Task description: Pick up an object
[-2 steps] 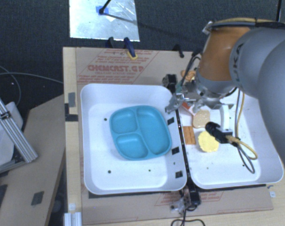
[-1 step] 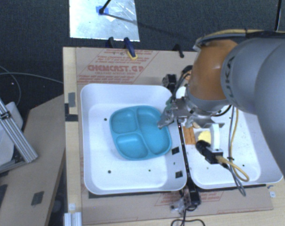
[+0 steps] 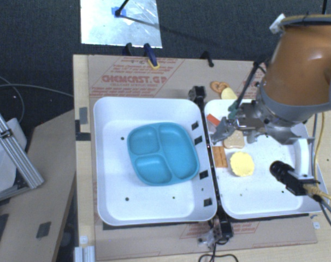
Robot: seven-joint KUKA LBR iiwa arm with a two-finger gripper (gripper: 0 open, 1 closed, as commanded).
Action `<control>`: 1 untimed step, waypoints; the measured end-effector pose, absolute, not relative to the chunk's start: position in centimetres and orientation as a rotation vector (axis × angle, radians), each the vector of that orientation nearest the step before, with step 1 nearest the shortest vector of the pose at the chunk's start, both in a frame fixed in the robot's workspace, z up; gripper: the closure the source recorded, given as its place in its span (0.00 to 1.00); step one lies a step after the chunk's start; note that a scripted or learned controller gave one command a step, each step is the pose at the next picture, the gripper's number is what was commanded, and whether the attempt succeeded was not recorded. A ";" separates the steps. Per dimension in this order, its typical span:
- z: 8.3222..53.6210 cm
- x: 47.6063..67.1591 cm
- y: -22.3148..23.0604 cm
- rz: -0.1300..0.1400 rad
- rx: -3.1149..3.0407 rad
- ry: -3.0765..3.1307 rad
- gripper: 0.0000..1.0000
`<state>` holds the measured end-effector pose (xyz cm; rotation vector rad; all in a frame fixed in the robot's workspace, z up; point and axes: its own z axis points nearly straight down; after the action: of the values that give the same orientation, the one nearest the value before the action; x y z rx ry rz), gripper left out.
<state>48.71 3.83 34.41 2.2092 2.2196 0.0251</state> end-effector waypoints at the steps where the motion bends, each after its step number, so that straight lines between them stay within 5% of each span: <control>1: 37.6 48.7 11.5 0.011 2.207 2.234 0.00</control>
<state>48.68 11.54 37.58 2.2068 2.2336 0.0112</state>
